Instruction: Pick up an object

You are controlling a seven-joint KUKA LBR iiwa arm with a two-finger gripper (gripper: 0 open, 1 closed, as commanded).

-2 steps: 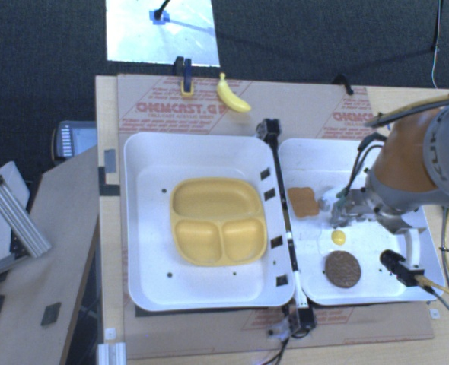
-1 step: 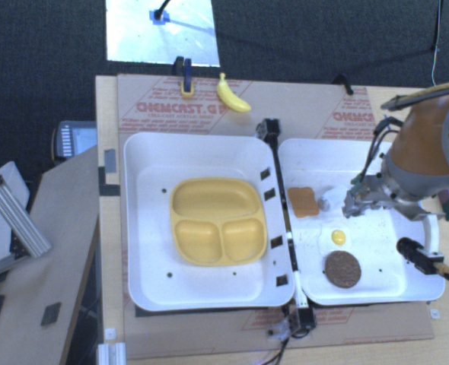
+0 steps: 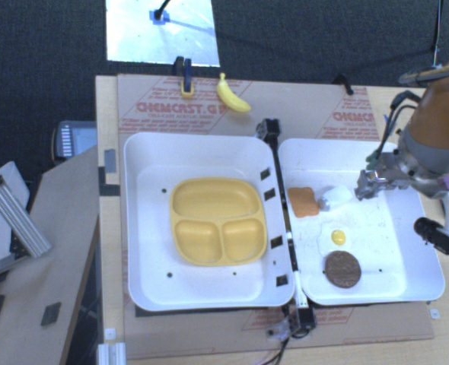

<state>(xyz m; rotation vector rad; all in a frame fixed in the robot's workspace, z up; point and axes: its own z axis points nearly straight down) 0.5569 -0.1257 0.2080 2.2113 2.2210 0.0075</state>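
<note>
The right bin (image 3: pixel 415 280) holds a tan slice of toast (image 3: pixel 303 201), a small white lump (image 3: pixel 335 198), a fried egg with a yellow yolk (image 3: pixel 337 238) and a round brown patty (image 3: pixel 342 269). My gripper (image 3: pixel 367 183) hangs over the upper right part of this bin, just right of the white lump and close to it. The grey and orange arm (image 3: pixel 437 128) comes in behind it from the right. Nothing shows in the gripper's grasp.
The left bin (image 3: pixel 144 226) carries a yellow divided tray (image 3: pixel 215 220). A toy banana (image 3: pixel 232 96) and a yellow clamp (image 3: pixel 186 82) lie on the board behind the bins. A black part (image 3: pixel 437 236) juts over the right bin's right edge.
</note>
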